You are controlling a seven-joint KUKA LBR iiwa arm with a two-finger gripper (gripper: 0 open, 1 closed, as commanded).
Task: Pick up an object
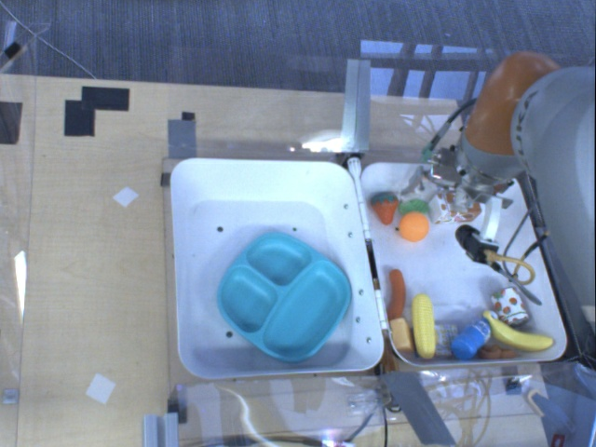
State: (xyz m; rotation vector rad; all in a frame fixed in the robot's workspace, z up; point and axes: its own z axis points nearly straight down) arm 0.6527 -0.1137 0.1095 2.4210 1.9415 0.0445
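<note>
Two shallow white bins side by side on the bench [84, 277].

Left bin [200, 194]: holds a blue divided plate [284, 294], lying flat a little toward 5 o'clock of the bin's centre.

Right bin [551, 296]: carries the toys and the tool.

Tool [445, 201]: hangs over the right bin's 12 o'clock end, carried in from 3 o'clock on the grey arm [563, 138]. Too blurred and too crowded by the wrist to tell how far open, or whether anything sits in its grip.

Orange ball [413, 224]: rests on the bin floor just beside the tool, toward its 8 o'clock. Sits right by a red fruit with a green top [384, 208] at the ball's 10 o'clock, close against the bin's 9 o'clock wall.

Along that wall toward 7 o'clock: a red sausage [398, 290], lying lengthwise. Past it, a yellow block [401, 334] and a corn cob [424, 325], side by side and touching.

At 6 o'clock: a blue bottle [470, 340], lying tilted.

At 5 o'clock: a banana [518, 335], stretched along the near wall with one end by the bottle. Just at its 12 o'clock, a small patterned cup [510, 304]. All of these lie well apart from the tool.
</note>
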